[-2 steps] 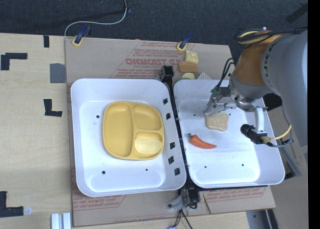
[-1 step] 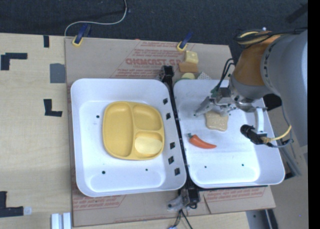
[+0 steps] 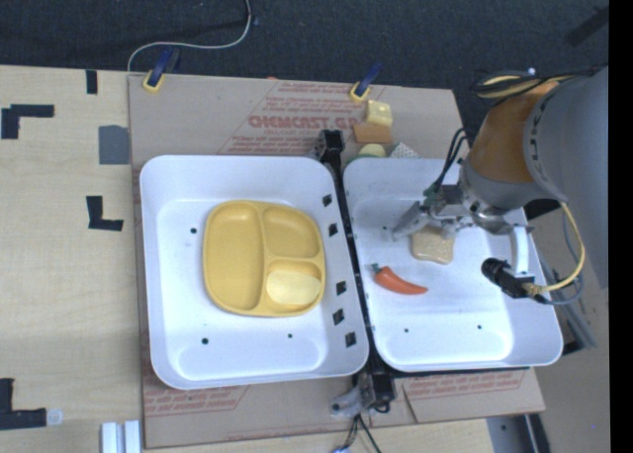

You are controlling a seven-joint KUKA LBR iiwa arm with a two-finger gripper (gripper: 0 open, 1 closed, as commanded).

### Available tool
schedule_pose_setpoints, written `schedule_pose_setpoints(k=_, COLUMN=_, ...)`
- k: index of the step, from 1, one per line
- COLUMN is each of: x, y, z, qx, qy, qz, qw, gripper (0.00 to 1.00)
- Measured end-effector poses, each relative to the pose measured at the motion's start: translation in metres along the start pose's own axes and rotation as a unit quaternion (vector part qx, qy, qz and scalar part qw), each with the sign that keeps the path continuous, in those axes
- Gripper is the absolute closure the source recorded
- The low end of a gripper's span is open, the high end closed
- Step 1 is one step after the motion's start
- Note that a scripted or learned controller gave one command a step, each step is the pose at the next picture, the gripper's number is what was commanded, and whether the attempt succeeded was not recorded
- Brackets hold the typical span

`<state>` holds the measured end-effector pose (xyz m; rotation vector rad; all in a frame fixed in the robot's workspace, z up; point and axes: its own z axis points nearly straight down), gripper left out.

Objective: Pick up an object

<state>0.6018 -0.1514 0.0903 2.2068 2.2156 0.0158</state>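
Two white bins side by side on the bench. Left bin (image 3: 168, 243): yellow divided plate (image 3: 263, 256) near centre, a pale yellow round piece (image 3: 294, 286) in its 4 o'clock compartment. Right bin (image 3: 495, 342): orange carrot-like piece (image 3: 400, 282) lying flat near centre; at its 1 o'clock, just apart, a tan bread-like block (image 3: 433, 245). Gripper (image 3: 435, 219) directly above the block's 12 o'clock edge; cannot tell how it is set. Arm (image 3: 534, 144) enters from 3 o'clock.
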Motion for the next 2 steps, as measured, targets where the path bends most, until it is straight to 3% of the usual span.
schedule_pose_setpoints(k=1, x=-0.0018, y=0.0006, z=-0.0112, qx=-0.001, qy=-0.002, qz=0.001, qw=1.0000, gripper=1.00)
schedule_pose_setpoints(k=2, x=-0.0018, y=0.0001, z=-0.0103, qx=0.000, qy=-0.002, qz=0.001, qw=1.0000, gripper=0.00)
